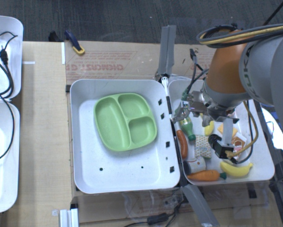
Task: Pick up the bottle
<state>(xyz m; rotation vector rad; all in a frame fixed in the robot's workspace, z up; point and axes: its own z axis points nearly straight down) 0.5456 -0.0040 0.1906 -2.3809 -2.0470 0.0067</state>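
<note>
Left bin (84, 141): nearest the camera; holds a green divided plate (126, 121), lying flat toward its upper half.

Right bin (264, 167): assorted toy foods. Sausage (182, 143) along the left wall; bottle (187, 128) just right of it, green with a pale cap, long axis running up-left to down-right; carrot (205, 175) and banana (236, 169) at the near edge.

Tool (185, 109): hangs directly above the bottle's upper end, at or very near the cap. Whether it is released or clenched cannot be told. Judged: a straight descent should meet the bottle.
</note>
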